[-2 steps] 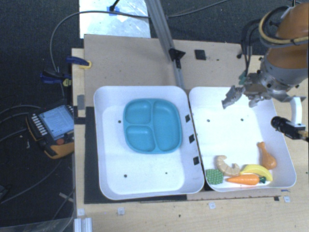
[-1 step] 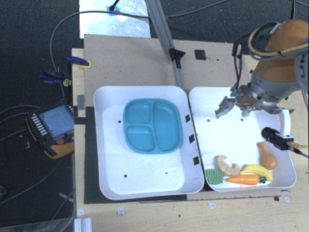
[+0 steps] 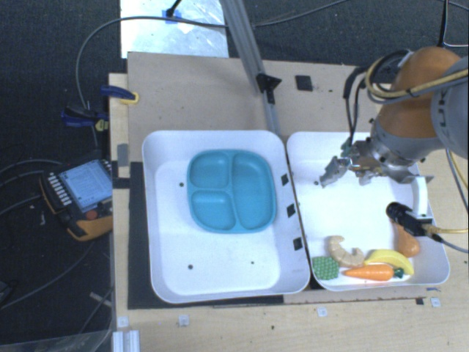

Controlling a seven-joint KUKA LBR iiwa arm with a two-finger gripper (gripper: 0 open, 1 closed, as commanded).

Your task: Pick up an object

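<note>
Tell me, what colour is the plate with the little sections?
Light blue. The plate shows best in the camera view, in the left bin.

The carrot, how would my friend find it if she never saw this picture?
Look at the white bin on the right and go to its near edge, where the toy foods are bunched. The carrot lies flat along that edge, just below the yellow banana. It is the only bright orange, pointed one, with a green square piece at its left.
</note>
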